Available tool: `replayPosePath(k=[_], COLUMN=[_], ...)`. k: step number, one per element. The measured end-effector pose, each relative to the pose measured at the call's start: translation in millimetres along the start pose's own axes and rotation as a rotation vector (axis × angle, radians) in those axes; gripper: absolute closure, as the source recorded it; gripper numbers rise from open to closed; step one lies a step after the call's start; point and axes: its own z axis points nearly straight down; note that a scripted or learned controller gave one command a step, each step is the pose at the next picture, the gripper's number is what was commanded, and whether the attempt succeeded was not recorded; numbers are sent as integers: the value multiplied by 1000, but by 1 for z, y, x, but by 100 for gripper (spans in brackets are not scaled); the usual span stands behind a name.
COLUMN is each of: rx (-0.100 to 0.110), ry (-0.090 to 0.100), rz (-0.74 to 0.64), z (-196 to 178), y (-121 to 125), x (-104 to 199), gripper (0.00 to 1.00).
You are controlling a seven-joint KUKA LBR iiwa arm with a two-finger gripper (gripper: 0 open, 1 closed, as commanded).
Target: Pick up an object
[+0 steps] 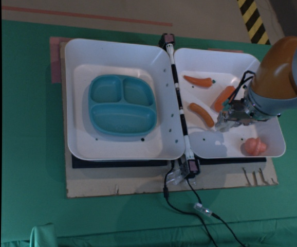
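**A:** Where's the gripper (224,123) sitting?

**B:** Low in the right bin (225,147), near its middle, just right of the sausage-shaped orange piece (202,114). It comes down from the grey arm with the orange band (278,76), which enters from the right and covers the bin's far right corner.

**A:** Open or closed?

**B:** I cannot tell; the tips blur into the bin's white floor and the wrist body hides most of them. Nothing shows between them.

**A:** What lies closest?

**B:** That sausage piece, lying on a slant just left of the tips, possibly touching, though I can't be sure. A second orange piece (223,97), carrot-like, lies just above the gripper, its lower end tucked under the wrist. Further up is a toy carrot (198,81) with a small green tip at its right end. A pink lumpy object (254,146) sits in the near right corner, apart from the rest.

**A:** And the other bin?

**B:** The left bin (81,55) holds a teal divided plate (122,106), three compartments, flat on the floor. Both bins rest on cardboard (92,187) over green cloth (30,138), with black cables (189,202) trailing toward the front.
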Motion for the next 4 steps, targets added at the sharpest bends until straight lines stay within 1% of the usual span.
replayPosePath(k=[1, 2, 3, 4], rx=[0, -5, -5, -10], ry=[0, -2, -2, -4], rz=[0, 4, 4, 8], z=[0, -11, -11, -23], y=[0, 1, 1, 2], x=[0, -1, -1, -2], gripper=[0, 100, 0, 100])
